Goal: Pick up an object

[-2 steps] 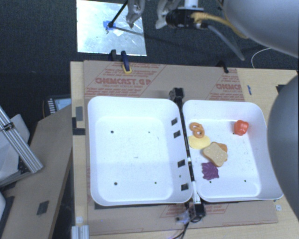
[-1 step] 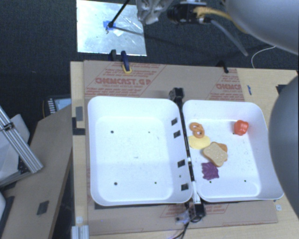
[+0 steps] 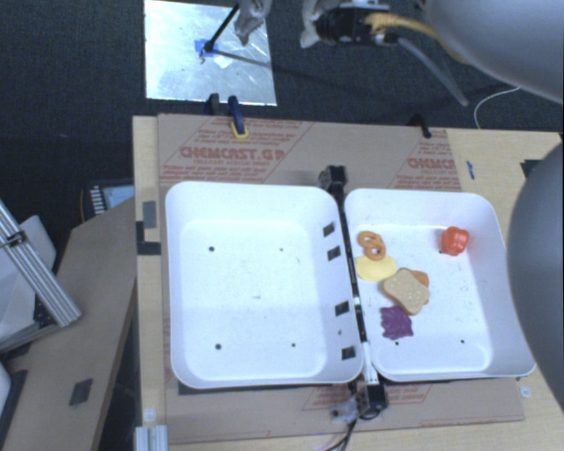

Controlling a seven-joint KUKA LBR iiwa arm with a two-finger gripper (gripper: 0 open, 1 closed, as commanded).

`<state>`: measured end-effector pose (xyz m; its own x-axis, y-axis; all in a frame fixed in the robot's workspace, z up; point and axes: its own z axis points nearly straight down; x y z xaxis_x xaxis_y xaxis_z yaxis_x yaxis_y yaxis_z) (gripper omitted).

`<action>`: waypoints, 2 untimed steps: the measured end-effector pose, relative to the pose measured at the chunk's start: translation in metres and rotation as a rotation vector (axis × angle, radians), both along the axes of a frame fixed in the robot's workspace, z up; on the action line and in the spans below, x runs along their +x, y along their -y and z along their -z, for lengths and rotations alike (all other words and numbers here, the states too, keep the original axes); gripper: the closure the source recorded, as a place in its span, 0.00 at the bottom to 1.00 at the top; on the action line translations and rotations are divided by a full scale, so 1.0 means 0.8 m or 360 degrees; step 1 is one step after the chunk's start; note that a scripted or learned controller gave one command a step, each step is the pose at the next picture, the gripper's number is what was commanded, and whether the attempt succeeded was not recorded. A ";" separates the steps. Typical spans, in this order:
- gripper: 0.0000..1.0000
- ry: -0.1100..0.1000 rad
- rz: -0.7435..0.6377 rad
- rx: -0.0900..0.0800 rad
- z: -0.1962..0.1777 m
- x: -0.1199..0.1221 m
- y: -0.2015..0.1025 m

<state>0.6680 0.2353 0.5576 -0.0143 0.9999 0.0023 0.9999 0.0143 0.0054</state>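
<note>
The right bin [image 3: 476, 352] holds several toy foods. A pretzel [image 3: 371, 244] lies near its left wall, with a yellow slice [image 3: 377, 269] just below it. A slice of bread [image 3: 406, 290] overlaps an orange piece, and a purple bunch of grapes [image 3: 396, 322] lies in front of it. A red pepper [image 3: 454, 240] sits apart towards the back right. My gripper [image 3: 250, 19] hangs at the top edge of the view, far behind both bins, above a silver sheet.
The left bin [image 3: 247, 352] stands beside the right one, joined by black clips along the divider [image 3: 345, 264]. A silver sheet [image 3: 189, 70] lies beyond the bench. The arm's grey body [image 3: 539, 291] looms over the right edge. An aluminium rail [image 3: 35, 273] stands at the left.
</note>
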 end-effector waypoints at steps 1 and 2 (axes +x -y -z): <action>1.00 0.0004 -0.0006 0.0002 -0.014 0.000 -0.001; 0.00 0.0003 -0.0007 0.0001 -0.014 0.000 -0.001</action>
<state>0.6678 0.2358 0.5688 -0.0188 0.9998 0.0031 0.9998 0.0188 0.0072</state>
